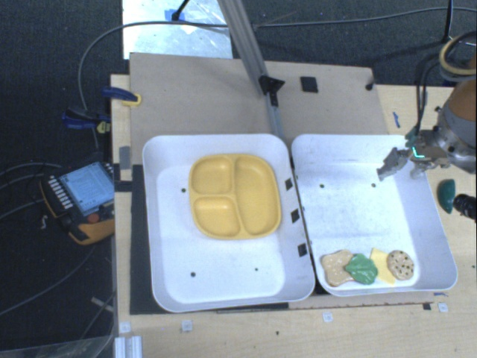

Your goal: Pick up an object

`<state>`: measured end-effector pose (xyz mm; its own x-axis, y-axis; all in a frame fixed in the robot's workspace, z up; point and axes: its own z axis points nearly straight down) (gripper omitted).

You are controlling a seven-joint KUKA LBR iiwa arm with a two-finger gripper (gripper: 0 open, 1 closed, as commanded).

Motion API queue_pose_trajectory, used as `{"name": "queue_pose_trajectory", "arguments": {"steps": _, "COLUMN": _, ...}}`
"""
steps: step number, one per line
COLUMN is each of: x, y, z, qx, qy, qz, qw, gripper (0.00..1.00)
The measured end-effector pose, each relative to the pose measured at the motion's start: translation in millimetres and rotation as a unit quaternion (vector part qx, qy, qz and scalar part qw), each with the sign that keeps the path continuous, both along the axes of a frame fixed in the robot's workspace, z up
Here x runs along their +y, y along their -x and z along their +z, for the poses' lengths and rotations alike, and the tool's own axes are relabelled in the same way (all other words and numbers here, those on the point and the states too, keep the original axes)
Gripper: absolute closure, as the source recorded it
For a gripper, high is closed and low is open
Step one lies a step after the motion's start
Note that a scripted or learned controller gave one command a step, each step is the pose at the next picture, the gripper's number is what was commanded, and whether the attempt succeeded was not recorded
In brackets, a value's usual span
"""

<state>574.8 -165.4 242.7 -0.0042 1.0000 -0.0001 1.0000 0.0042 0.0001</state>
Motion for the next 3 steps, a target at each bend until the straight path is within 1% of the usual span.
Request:
{"name": "queue_pose_trajectory", "arguments": {"steps": 1, "x": 0.0, "y": -0.3, "z": 0.7, "qx": -0.001, "qy": 0.0001, "qz": 0.0, "qw": 1.0, "gripper": 0.0}}
{"name": "queue_pose_trajectory", "arguments": {"steps": 2, "x": 0.8, "y": -4.8, "z": -61.1, "qx": 0.001, "qy": -0.0002, "qz": -0.001, "qw": 1.0, "gripper": 0.0}}
{"name": "queue_pose_trajectory", "arguments": {"steps": 3, "x": 3.8, "y": -3.4, "z": -123.4, "qx": 0.001, "qy": -0.0003, "qz": -0.002, "qw": 1.0, "gripper": 0.0}}
